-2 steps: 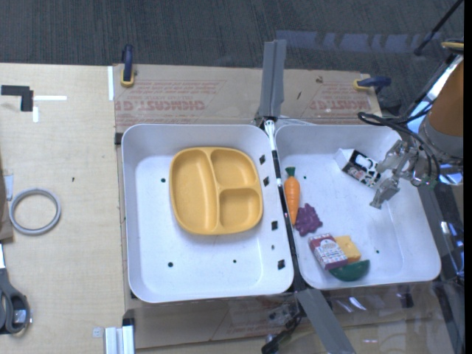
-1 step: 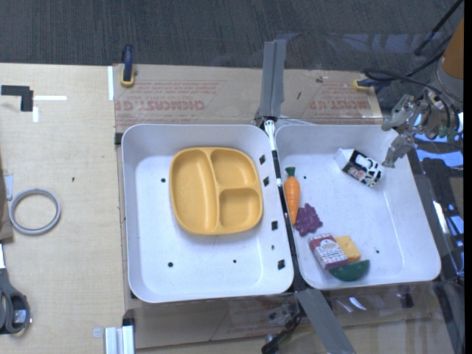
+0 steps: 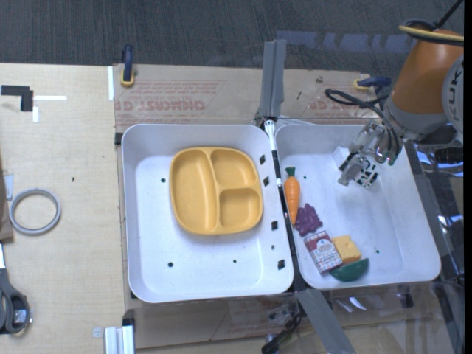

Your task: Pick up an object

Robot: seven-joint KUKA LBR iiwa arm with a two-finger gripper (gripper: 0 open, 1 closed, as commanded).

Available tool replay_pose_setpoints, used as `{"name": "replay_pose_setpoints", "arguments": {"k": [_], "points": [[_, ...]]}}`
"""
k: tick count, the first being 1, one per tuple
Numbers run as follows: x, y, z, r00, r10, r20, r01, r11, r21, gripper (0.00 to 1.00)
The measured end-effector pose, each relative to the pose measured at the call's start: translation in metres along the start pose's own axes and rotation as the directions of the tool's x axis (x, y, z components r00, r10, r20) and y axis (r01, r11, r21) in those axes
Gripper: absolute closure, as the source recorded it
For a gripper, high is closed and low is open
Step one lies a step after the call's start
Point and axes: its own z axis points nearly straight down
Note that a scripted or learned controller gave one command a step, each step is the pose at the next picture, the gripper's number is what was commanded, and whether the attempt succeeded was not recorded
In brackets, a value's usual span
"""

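Observation:
My gripper [image 3: 359, 172] hangs over the upper middle of the right bin [image 3: 413, 220], with nothing between its fingers. Below and left of it, along the bin's left wall, lies an orange carrot [image 3: 292, 191] with a green top. A purple grape bunch [image 3: 307, 218] sits just below the carrot. Further down are a small red box [image 3: 322, 251], a yellow block [image 3: 346, 248] and a green piece [image 3: 350, 271], all close together near the bin's front.
The left bin [image 3: 147, 257] holds a yellow divided plate [image 3: 216, 190]. A grey tape ring [image 3: 32, 211] and scissors [image 3: 12, 308] lie on the wooden bench at the left. A metal divider [image 3: 271, 80] runs between the bins at the back.

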Motion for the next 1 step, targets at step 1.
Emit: {"name": "replay_pose_setpoints", "arguments": {"k": [1], "points": [[-0.0323,-0.0407,-0.0699,0.987,0.159,-0.004,-0.159,0.987,0.004,0.0]]}}
